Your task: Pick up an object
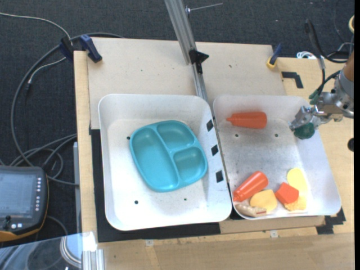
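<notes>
Okay, looking at the tool (304, 122) first: sits over the far right side of the right bin (329, 176), up near its top corner. Can't tell whether open or closed. Has a dark green blob (305, 131) right at its tip, but can't say if that's actually gripped or just lying underneath.

Moving on to the pickable stuff in that same bin. Spotting an orange-red bottle shape (247, 119) lying flat near the top, well apart from the tool. Down in the bottom corner, seeing a crowded pile: an orange-red tapered piece (250, 185), a yellow lump (264, 199), an orange block (287, 193), a pale yellow piece (297, 177) and a beige bit (252, 210), all touching or just beside each other.

Over in the left bin (112, 151), just finding a teal divided plate (167, 162).

Also noting a metal pole (179, 16) slanting in from the top, ending between the bins on the table (146, 66). Plus a blue clamp (90, 47), a yellow clamp (274, 61), and a screen device (19, 198) at the left edge, partly cut off.

Arm mostly cropped out at right. Hard to make out what the pile items are.
</notes>
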You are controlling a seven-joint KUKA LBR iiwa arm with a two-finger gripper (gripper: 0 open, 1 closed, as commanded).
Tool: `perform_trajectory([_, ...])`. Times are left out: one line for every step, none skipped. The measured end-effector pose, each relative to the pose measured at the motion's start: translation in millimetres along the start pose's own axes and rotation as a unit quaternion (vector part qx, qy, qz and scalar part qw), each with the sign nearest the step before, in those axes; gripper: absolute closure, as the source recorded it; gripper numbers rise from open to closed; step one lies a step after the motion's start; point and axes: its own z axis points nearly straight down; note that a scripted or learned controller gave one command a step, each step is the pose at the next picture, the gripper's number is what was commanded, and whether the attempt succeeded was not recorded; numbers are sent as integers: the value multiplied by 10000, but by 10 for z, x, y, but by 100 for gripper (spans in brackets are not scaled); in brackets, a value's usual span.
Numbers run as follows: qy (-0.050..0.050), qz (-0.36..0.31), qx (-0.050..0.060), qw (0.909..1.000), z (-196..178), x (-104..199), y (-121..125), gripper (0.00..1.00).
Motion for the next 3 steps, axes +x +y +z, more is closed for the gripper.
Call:
perform_trajectory([2, -5, 2, 10000, -545, -4, 17, 100])
perform_trajectory([32, -30, 50, 10000, -442, 599, 25, 100])
perform_trajectory([37, -37, 53, 10000, -419, 1243, -39, 100])
